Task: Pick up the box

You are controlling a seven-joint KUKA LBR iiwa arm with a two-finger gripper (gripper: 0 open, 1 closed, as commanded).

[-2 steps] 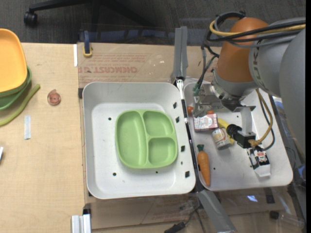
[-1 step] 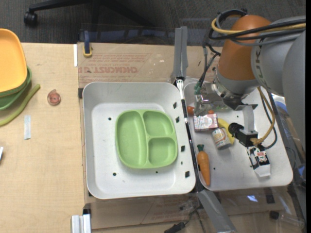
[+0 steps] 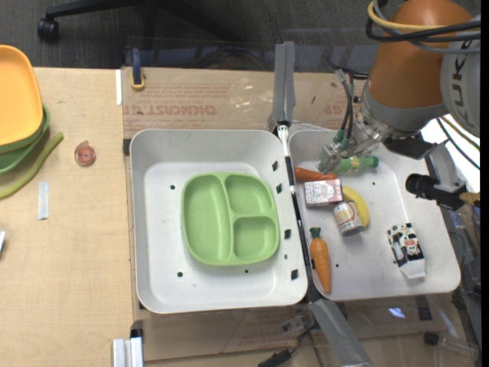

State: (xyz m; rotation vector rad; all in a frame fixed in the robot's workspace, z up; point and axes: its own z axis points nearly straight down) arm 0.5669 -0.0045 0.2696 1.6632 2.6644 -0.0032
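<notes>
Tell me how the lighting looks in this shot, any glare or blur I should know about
In the camera view, light is even and soft over both bins; the right bin has a blown-out white patch at its upper right edge, beside the arm. The green plate casts almost no shadow. The gripper looks slightly soft, and the pink box label is too small to read.

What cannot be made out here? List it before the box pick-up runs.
- End effector, camera view: too small and cluttered against a green bottle to tell its finger state.
- Small pink-and-white cardboard box: print too small to read.
- Red item behind the box: partly hidden by it, identity unclear.
- Yellow banana: partly covered by the small tin can.
</notes>
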